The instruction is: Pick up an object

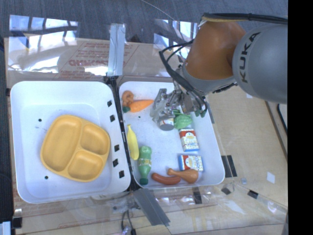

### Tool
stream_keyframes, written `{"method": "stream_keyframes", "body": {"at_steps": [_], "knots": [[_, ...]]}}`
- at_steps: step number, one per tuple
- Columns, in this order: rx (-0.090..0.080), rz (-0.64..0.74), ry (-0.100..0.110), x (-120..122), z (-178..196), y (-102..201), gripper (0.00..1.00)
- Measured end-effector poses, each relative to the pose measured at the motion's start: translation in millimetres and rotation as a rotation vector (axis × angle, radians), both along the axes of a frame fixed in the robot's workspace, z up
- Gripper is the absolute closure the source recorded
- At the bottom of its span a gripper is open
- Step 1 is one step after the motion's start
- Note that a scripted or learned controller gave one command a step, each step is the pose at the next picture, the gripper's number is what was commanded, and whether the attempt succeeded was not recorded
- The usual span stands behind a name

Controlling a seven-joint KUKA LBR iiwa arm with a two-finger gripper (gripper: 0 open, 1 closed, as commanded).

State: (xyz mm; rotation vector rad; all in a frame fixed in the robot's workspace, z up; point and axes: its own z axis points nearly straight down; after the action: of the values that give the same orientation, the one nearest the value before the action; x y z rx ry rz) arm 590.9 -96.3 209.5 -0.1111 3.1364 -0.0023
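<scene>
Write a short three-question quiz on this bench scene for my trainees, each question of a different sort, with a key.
1. True or false: the yellow tray lies in the left bin.
2. Which toy lies nearest the gripper? A carrot; B sausage; C green vegetable.
3. Fill in: the banana lies along the right bin's ____ wall.

Key: 1 true; 2 C; 3 left.

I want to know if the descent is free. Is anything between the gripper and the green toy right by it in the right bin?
Nothing visible does. The gripper hangs low in the right bin directly beside the green toy, with no other item between them; the red can lies just beyond the toy.
</scene>
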Motion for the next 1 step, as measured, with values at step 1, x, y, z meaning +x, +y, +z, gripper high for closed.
{"method": "stream_keyframes", "body": {"at_steps": [1], "knots": [[0.002,0.267,0.006,-63.9,-31.6,-7.6,1.0]]}}
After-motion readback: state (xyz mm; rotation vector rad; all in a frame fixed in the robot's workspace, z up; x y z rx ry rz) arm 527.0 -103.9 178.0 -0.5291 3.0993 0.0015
